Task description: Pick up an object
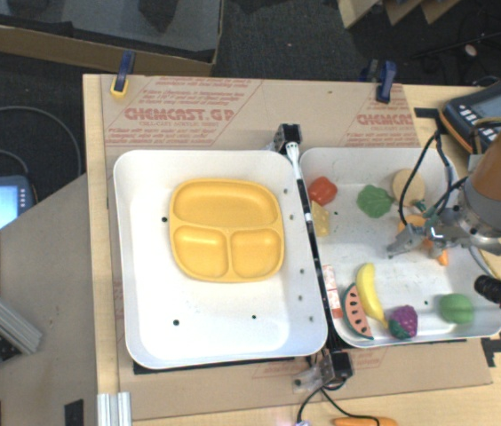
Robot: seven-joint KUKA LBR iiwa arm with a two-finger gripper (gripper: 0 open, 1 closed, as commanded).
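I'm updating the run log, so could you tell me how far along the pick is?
Done: the gripper is over the right bin, among the toy foods. In hand: nothing visibly between its fingers. Left: grasping and lifting something; the banana, grapes and watermelon slice lie on the bin floor.

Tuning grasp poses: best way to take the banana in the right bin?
Grip the banana across its narrow middle, coming straight down from above. It lies flat, long axis running roughly up-down in the camera view. The watermelon slice hugs its left side and the grapes sit by its lower end, so the upper half offers more finger room.
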